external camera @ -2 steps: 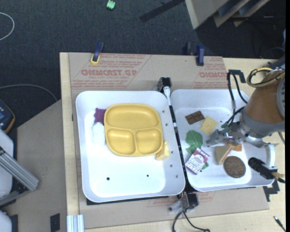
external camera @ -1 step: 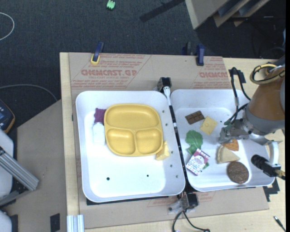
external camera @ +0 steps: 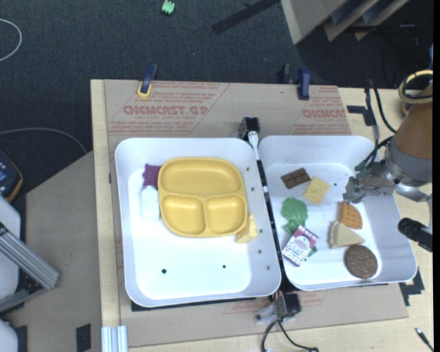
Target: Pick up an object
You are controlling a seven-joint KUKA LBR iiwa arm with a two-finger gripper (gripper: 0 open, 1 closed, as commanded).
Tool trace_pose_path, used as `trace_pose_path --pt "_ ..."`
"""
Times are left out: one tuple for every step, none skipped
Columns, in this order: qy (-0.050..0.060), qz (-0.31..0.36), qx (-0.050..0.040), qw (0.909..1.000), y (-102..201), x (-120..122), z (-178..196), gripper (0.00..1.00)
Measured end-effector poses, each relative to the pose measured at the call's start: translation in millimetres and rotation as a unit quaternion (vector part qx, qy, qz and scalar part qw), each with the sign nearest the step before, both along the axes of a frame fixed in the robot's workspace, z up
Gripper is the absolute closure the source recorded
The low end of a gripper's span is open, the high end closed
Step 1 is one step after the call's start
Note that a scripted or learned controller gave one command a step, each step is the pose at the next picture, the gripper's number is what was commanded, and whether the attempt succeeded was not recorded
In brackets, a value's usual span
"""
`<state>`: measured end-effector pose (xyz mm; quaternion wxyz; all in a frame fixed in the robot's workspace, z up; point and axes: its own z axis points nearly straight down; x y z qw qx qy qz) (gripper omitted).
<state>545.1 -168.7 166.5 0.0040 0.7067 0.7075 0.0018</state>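
Gripper (external camera: 357, 192) is poised low over the waffle (external camera: 350, 215) in the right bin (external camera: 323, 148), presumably lined up for a grasp, its grip state left unreadable.

From my feed I see a dark carpeted floor (external camera: 89, 41) around a plywood bench (external camera: 103, 206) faced with brown printed sheeting (external camera: 165, 106). A thin white cable (external camera: 41, 137) loops across the carpet, and what may be a wooden furniture piece (external camera: 330, 17) sits top right.
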Motion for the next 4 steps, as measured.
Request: trace_pose_path --pt "0.000 0.000 0.0000 1.0000 0 2 54 1.00" --pt "0.005 0.002 0.0029 1.0000 48 -11 65 1.00" --pt "0.006 0.002 0.0029 1.0000 106 -18 66 1.00" --pt "0.003 -0.001 0.0011 1.0000 94 -10 67 1.00"
